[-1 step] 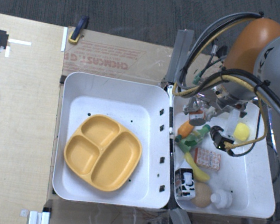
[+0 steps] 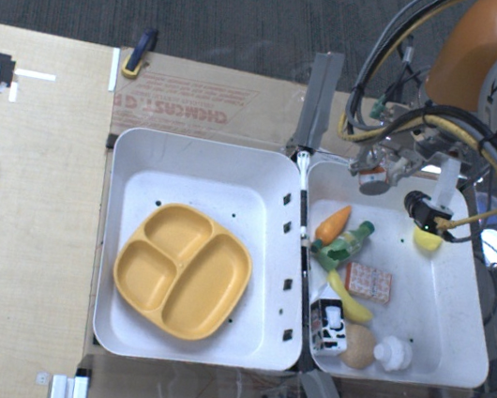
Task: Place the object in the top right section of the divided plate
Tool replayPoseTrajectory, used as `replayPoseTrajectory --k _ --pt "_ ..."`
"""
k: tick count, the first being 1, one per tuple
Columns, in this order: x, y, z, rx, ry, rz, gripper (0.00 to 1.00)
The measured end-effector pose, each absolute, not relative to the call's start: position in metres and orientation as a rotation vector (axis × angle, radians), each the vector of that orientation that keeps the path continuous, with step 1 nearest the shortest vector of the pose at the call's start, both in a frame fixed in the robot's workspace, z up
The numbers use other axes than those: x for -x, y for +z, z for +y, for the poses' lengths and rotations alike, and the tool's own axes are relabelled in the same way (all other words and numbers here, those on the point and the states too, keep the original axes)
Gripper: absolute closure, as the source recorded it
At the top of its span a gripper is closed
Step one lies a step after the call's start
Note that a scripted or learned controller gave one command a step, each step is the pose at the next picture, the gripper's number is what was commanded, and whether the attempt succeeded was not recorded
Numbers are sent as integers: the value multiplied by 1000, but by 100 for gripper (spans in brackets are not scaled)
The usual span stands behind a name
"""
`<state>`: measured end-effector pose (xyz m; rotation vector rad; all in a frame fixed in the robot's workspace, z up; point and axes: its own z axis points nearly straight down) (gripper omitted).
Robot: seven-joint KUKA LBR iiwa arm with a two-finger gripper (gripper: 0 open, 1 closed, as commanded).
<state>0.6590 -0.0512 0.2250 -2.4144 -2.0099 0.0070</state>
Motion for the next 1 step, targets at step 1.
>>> replayPoseTrajectory --k 1 --pt "-605 189 16 2559 11 -1817 100"
